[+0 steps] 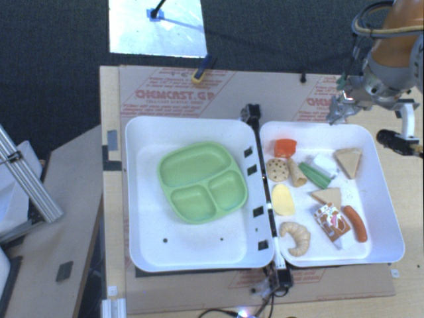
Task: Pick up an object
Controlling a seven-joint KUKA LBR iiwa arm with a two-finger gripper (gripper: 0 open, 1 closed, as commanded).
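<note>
Pincer (339,108): positioned above the far rim of the right bin (381,177), nothing held; finger state cannot be determined (detail too small). Nearest below it lie a bread wedge (349,161) and an orange block (285,148). Farther off: cookie (277,170), croissant (296,237), sausage (354,223). Beyond, left: green tray (202,181).

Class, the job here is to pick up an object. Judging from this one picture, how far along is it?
Done: nothing visible yet. The toy foods, such as the croissant, sausage and orange block, all lie in the right bin. In hand: the hand sits above that bin's far rim, carrying nothing visible. Left: lowering onto one item, gripping and lifting it. The green tray rests in the left bin.
</note>
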